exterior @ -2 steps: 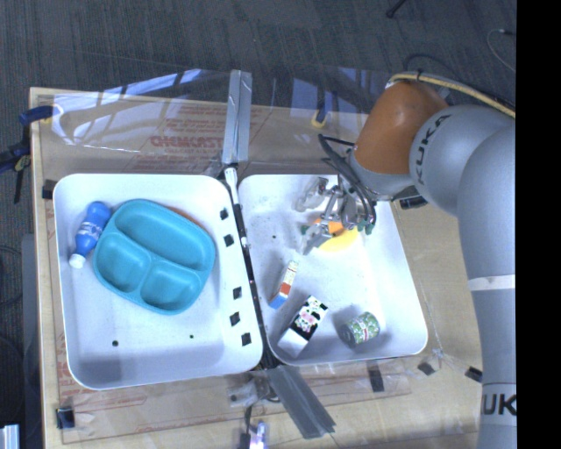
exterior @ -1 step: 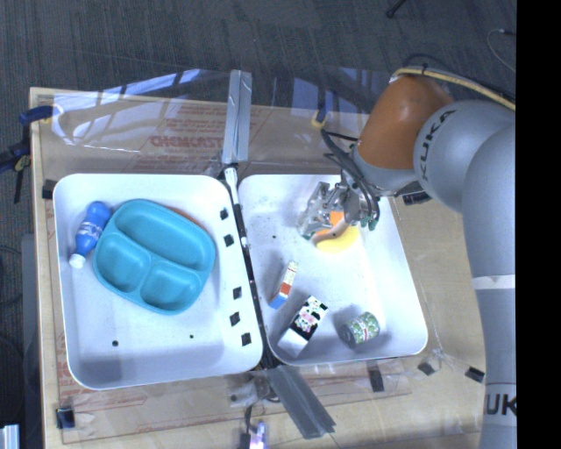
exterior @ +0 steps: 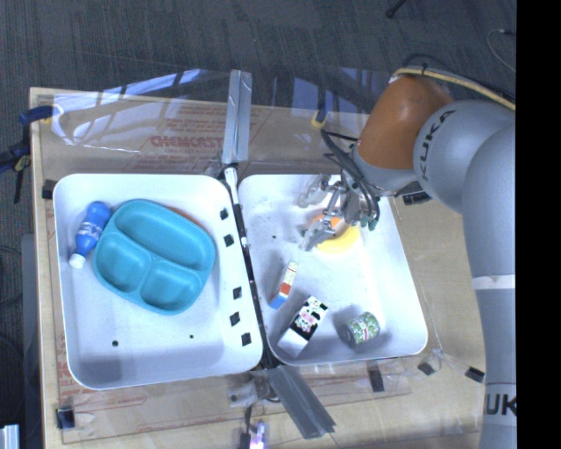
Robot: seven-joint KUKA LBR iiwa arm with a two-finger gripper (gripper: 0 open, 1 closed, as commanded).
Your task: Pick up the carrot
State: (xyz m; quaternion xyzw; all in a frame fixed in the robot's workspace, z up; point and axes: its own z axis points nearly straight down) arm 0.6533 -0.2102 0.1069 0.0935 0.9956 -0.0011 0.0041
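The gripper (exterior: 336, 219) is low in the right bin (exterior: 399, 263), and its fingers close around the orange carrot (exterior: 334, 224). The carrot is touching a yellow banana (exterior: 340, 241) near the bin's far side.

Hand (exterior: 326, 219) low in right bin (exterior: 396, 263), orange carrot (exterior: 334, 224) between fingers.

A robot lab or test cell, not a home. An industrial arm (exterior: 456, 149) reaches over a bench (exterior: 131, 131) where two white bins (exterior: 79, 351) sit side by side under clear plastic sheeting, fixed with brackets and clips. The floor around is dark carpet (exterior: 131, 35), with cables (exterior: 412, 9) lying at the edges.
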